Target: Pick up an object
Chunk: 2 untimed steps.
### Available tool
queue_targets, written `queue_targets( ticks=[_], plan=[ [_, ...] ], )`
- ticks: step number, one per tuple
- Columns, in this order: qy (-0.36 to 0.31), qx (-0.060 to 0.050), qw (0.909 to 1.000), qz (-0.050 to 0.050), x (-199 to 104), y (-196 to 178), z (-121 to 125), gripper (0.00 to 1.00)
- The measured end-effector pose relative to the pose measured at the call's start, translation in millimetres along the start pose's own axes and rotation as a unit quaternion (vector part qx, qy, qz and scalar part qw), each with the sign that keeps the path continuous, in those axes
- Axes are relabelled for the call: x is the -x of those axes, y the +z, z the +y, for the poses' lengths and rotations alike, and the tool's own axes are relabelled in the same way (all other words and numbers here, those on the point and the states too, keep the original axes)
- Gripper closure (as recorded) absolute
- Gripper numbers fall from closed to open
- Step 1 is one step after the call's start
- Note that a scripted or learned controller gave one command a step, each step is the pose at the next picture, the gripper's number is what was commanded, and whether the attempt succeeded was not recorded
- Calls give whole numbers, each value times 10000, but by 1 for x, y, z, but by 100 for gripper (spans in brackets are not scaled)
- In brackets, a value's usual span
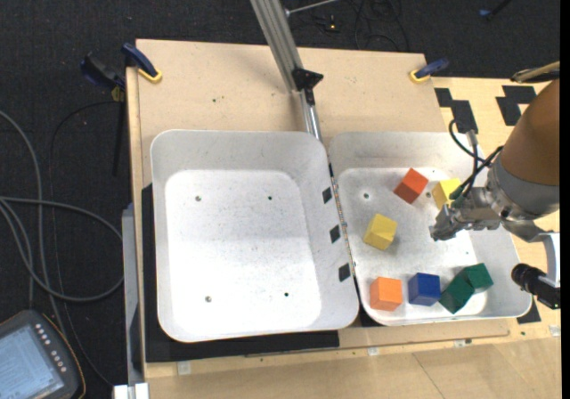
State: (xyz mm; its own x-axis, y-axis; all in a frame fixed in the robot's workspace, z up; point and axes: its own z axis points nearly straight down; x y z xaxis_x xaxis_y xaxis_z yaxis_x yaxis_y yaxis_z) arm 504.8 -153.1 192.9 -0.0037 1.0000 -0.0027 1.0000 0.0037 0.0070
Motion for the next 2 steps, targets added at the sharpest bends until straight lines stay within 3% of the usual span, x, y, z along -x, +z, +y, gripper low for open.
queue_targets(
  ticks=[1, 2],
  plan=[
    [-1, 6, 10000, -1, 1, -63, 5, 100],
    [-19, -31, 10000, 19, -49, -50, 11, 100]
  ],
)
